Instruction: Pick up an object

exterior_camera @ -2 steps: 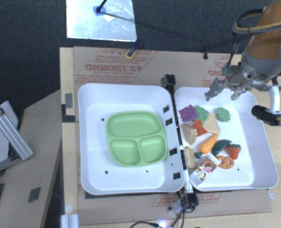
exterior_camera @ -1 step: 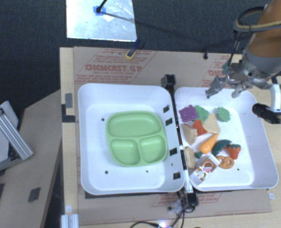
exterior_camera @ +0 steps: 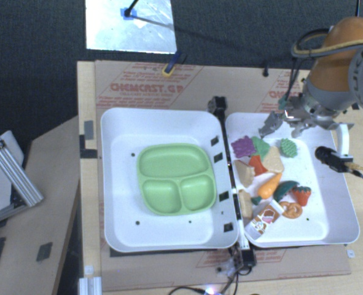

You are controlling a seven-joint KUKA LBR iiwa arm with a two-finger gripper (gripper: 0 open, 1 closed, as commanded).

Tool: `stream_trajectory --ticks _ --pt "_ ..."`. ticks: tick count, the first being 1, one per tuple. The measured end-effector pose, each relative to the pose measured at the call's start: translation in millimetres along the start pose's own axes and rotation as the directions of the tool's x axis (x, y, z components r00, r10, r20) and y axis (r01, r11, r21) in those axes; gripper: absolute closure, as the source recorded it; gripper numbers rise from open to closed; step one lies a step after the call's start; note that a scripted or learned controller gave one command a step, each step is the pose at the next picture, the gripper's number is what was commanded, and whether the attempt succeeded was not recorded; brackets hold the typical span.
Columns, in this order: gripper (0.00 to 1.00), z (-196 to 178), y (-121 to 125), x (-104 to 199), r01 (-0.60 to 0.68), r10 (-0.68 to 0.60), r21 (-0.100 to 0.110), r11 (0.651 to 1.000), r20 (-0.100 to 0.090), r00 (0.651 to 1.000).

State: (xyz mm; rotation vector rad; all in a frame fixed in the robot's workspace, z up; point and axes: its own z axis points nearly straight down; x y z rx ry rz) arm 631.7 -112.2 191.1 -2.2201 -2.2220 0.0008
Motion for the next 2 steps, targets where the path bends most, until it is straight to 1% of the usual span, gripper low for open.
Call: stream_trajectory --ticks 1,2 --pt "0.0 60 -7 3 0.0 0.0 0.002 1.0 -0.001 1.0" --pt "0.0 107 -5 3 0.001 -0.001 -0.005 1.0 0.002 1.0"
